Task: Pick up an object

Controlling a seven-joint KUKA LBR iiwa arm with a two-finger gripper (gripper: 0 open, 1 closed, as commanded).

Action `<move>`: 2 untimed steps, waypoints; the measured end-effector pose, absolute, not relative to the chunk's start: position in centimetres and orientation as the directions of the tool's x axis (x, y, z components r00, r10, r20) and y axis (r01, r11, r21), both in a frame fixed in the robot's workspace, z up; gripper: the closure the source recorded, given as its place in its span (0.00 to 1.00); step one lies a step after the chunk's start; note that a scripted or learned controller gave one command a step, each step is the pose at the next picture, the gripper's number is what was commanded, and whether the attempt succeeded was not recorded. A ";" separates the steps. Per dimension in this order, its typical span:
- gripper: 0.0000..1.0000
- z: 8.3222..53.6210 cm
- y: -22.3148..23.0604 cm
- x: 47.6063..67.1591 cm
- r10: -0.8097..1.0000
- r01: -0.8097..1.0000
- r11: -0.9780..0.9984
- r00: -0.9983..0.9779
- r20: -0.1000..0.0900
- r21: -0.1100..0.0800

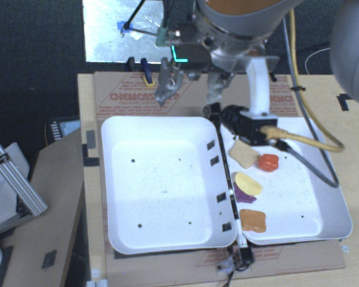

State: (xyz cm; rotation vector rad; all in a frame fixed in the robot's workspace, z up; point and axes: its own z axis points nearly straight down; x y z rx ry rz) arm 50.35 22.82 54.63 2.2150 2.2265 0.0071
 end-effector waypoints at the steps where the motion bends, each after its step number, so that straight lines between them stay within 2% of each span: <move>1: 1.00 55.8 22.8 50.4 1.000 1.000 0.007 -0.007 0.004 0.006; 2: 0.00 55.7 22.8 50.4 1.000 1.000 0.008 -0.008 0.004 0.006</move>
